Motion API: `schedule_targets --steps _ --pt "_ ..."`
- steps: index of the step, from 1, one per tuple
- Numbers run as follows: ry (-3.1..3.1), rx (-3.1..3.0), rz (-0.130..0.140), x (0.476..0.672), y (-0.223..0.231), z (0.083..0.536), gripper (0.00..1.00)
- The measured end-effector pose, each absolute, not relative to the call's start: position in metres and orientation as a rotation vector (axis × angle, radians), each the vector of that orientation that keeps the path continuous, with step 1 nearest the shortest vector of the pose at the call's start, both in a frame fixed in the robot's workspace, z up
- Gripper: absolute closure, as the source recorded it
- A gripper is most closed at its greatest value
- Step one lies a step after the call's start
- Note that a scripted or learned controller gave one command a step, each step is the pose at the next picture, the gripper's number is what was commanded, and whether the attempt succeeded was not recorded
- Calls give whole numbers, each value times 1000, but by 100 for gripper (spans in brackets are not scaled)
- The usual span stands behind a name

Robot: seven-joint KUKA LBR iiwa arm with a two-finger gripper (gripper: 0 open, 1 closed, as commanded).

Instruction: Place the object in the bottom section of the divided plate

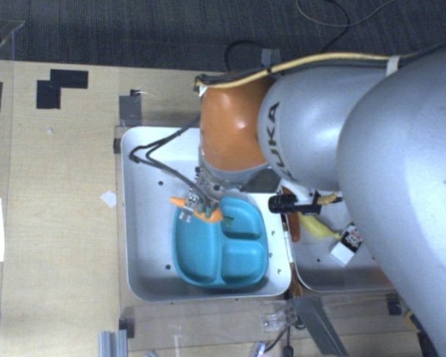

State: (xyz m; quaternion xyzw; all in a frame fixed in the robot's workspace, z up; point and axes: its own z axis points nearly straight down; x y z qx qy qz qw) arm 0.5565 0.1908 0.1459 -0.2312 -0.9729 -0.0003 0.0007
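My end effector [197, 205] hangs low over the upper edge of the blue divided plate [219, 250], and an orange, carrot-like object [208, 213] lies right at its tips, with one orange end poking out to the left and another bit showing just to the right of the metal. I judge that I am pinching this orange object, since it sits between the tips, though the hold looks shallow and the view is small and partly hidden by my own wrist. The object is over the plate's top rim, about where the big left compartment meets the upper right one, so it is not yet where the task wants it. The plate rests in the left white bin [145, 222], close to the bin's right wall, and its lower right compartment lies nearest the bottom of the view; I take that, or the lower part of the plate, as the target. To do this step well I should carry the object down the view across the ridge between compartments, keeping it high enough not to catch on that ridge, then lower it until it nearly touches the floor of the section before letting go, so it does not bounce or roll out. In the right bin [334, 281] a yellow banana-like thing [317, 227] and a small white block [343, 250] lie well out of my way.
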Motion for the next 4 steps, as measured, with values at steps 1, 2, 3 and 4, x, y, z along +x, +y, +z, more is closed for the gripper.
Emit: schedule_targets --steps 1,2,3,4 --pt "-3130 -390 -11 581 187 120 100" --pt "-3141 37 -3 506 145 126 100" --pt "-3144 36 -5 507 145 127 0" --pt "-3144 36 -5 507 145 127 0"
